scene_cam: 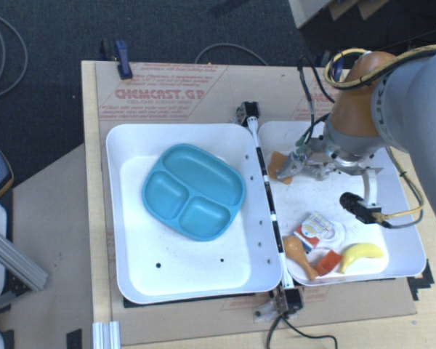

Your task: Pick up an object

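Where the brown board point(160, 93) begins on the left, finding a blue clamp point(121, 57) gripping its far edge; moving right, meeting the left bin point(174, 264), white and shallow, and lying flat in it a blue divided plate point(195, 191), turned at an angle and sitting toward the far half, well apart from the near rim; crossing the seam where the two bins are touching, passing a small black clip point(248, 111) at its far end; entering the right bin point(318, 195), spotting an orange piece point(278, 164) resting just beside the shared wall at the far left corner; hanging just to its right and low over the floor, the gripper point(298, 167), close by the orange piece but showing nothing clearly held, and whether wide or narrow being impossible to tell at this slant; nearer the front edge, finding a cluster lying close together: an orange carrot-shaped toy point(299, 253), a white and red packet point(317, 230), a small red piece point(329, 260) and a yellow banana point(363, 253); reaching in above them from the right, the grey arm point(414, 100) with its orange band point(356, 100), trailing a yellow cable point(403, 213).
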Robot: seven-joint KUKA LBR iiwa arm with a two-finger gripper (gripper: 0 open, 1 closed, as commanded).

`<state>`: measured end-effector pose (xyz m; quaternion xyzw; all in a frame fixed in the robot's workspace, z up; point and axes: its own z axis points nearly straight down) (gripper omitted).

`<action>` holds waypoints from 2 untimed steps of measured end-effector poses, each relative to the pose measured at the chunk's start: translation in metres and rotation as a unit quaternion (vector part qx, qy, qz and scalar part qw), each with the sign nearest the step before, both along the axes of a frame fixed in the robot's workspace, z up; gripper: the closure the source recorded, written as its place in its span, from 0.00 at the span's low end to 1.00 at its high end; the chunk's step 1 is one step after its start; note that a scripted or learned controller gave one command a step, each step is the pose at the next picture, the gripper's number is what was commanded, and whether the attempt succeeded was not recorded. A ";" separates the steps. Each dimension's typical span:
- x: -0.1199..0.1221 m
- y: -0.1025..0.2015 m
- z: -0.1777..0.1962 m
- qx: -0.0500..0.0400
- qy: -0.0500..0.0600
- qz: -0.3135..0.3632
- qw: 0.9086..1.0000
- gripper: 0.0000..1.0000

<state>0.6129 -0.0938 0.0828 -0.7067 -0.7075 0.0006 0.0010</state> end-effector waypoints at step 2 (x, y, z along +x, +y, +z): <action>0.054 0.002 0.002 -0.001 -0.003 0.001 1.000 0.00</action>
